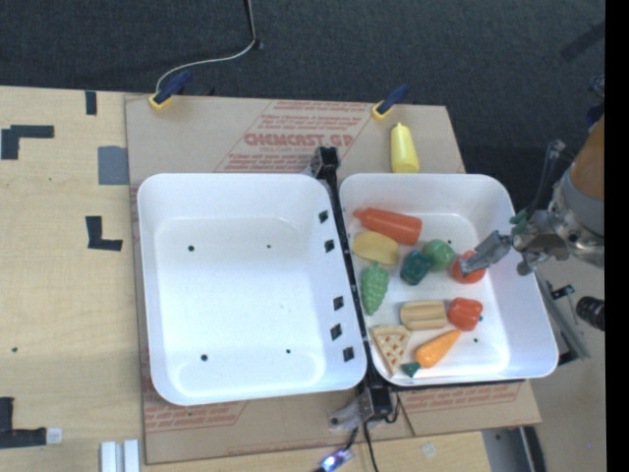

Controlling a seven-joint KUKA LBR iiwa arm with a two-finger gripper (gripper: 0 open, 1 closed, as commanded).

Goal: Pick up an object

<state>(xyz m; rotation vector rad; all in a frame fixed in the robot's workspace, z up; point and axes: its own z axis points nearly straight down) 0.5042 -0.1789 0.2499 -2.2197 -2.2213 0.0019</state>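
Observation:
The right bin point(511, 205) holds several toy foods. Among them are a long red-orange piece point(388, 224), a yellow piece point(375, 247), a green knobbly piece point(373, 286), two dark green pieces point(425, 262), a tan bun point(423, 314), a red pepper point(465, 312), a carrot point(435, 348) and a waffle-like wedge point(390, 345). A small red item point(470, 272) lies near the bin's right side. My gripper point(484, 256) reaches in from the right, low over that red item, its tip touching or just above it. Nothing is lifted.
The left bin point(157, 205) stands beside the right one, with a black divider strip point(339, 283) between them. A yellow bottle point(404, 148) lies on the cardboard behind the right bin. Blue-and-yellow clamps point(169, 88) hold the cardboard's back edge.

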